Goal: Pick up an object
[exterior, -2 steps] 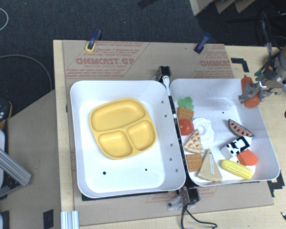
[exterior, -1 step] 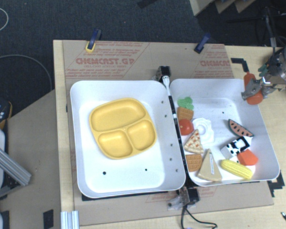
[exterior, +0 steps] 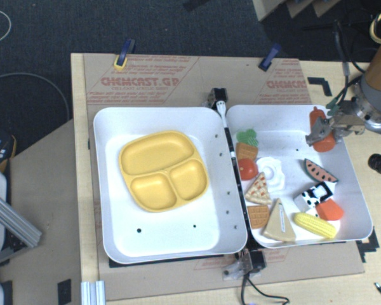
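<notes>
Jaws (exterior: 322, 132) over right bin (exterior: 352, 170), far edge; a red-orange object (exterior: 324, 142) sits right at their tips. Grip hard to make out, can't tell if closed. Arm (exterior: 371, 100) enters from right, cut off at frame edge.

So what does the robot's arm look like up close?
Just its end pokes in from the right. The arm is grey and rounded, with an orange band above the wrist. Its tool is small, dark metal and boxy, and thin dark cables run along the arm.
</notes>
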Tool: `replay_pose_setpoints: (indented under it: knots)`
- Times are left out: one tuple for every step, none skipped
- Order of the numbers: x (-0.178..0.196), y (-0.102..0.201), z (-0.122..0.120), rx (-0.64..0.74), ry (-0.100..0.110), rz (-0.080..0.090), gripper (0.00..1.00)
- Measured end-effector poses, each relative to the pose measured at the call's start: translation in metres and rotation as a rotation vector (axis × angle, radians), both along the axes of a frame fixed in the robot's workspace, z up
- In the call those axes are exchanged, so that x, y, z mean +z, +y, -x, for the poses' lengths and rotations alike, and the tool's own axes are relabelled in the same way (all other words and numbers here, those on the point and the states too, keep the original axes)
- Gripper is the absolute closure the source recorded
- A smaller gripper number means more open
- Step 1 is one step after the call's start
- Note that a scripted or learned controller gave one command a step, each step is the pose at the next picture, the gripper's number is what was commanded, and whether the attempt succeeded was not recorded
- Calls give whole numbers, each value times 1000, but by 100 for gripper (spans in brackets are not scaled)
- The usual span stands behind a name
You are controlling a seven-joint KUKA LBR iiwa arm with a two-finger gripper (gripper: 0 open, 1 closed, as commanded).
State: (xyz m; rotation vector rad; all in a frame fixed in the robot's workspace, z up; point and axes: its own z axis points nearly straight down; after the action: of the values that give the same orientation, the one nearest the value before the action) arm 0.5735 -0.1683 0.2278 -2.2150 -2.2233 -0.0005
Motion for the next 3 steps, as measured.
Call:
replay_pose_setpoints:
  knots:
    - [7,56,23,2,0,-1,100]
    - [-4,98,43,0,2,0,100]
    - [-11,146,53,1,2,0,100]
